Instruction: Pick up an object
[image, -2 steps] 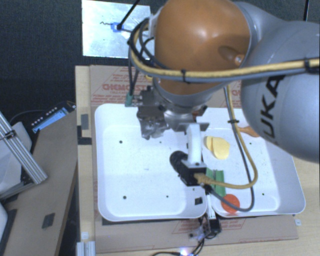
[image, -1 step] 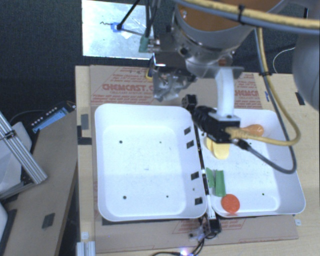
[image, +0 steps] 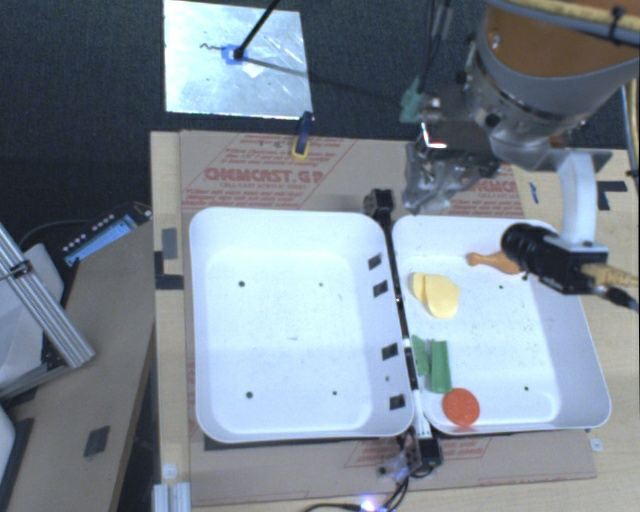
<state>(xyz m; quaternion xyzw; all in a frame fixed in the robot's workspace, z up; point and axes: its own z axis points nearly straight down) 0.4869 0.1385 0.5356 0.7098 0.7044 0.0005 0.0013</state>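
The grey arm (image: 545, 75) reaches in from the far right, its claw (image: 432, 190) hanging over the far rim of the right bin (image: 575, 385); its grip cannot be made out. In that bin lie a yellow piece (image: 437, 296), green strip (image: 433, 364), orange disc (image: 461, 406) and tan piece (image: 490, 261).

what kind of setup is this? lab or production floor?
Likely a robot grasping lab bench: two white bins on a cardboard sheet, toy-like items such as a yellow piece, and the arm's gripper overhead.
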